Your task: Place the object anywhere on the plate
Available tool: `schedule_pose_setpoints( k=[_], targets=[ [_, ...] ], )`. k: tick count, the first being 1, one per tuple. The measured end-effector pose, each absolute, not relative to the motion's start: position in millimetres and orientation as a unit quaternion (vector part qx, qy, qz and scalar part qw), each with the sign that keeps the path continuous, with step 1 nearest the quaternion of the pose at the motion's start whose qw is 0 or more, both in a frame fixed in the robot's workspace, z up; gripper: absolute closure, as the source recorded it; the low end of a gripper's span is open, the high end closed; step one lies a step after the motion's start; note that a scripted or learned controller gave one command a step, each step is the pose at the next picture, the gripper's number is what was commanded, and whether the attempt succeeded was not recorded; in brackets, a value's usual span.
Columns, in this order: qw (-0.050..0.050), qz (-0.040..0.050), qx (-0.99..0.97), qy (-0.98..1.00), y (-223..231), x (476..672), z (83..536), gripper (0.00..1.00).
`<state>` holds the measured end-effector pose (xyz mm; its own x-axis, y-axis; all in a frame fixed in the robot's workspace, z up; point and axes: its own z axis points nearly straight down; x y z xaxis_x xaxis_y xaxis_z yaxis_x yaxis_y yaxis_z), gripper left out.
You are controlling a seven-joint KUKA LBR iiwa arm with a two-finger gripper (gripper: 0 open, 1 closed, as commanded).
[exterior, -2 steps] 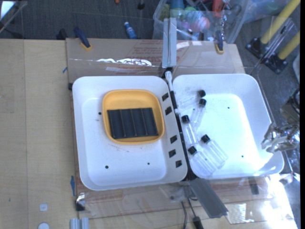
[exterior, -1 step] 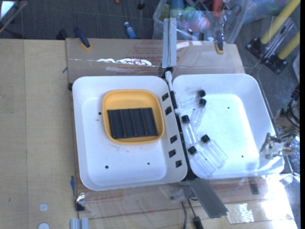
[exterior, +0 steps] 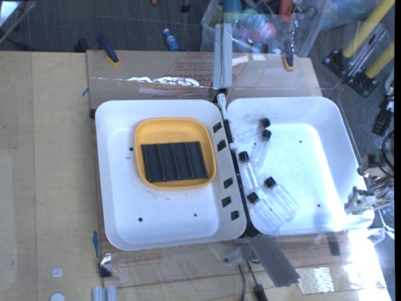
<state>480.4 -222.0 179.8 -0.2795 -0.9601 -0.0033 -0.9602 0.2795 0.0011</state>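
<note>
A: Where does the plate sit?

B: The yellow, rounded-square plastic plate [exterior: 175,150] lies in the left shallow white bin [exterior: 119,212], toward its far half. A dark grey ribbed rectangular slab [exterior: 174,162] rests flat on the plate, covering most of its centre.

A: And the things to be moved?

B: Several clear plastic vials with black caps [exterior: 266,190] lie in the right shallow white bin [exterior: 326,168], all on its left side near the divider. Two of them lie near the far left corner, around a cap at the top; the rest lie nearer the front left, some touching or overlapping. Being transparent, their exact number is hard to tell. None lies on the plate.

A: What about the arm?

B: A metallic part at the right edge, just outside the right bin's front right corner, may be the gripper [exterior: 369,196], but it is too cut off and cluttered to be certain. Whether it is released or clenched cannot be told, and nothing is visibly grasped there.

A: Anything else around?

B: A clear plastic tub of colourful toys [exterior: 269,11] stands on the floor beyond the bench, and a row of small black tabs [exterior: 225,168] runs along the divider between the bins.
</note>
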Motion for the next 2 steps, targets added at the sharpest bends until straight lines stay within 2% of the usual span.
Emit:
schedule_pose_setpoints(
  k=[2],
  targets=[
    [0.002, 0.0008, -0.797, 0.604, -221.6, 480.1, 175.0, 1.00]
  ],
)
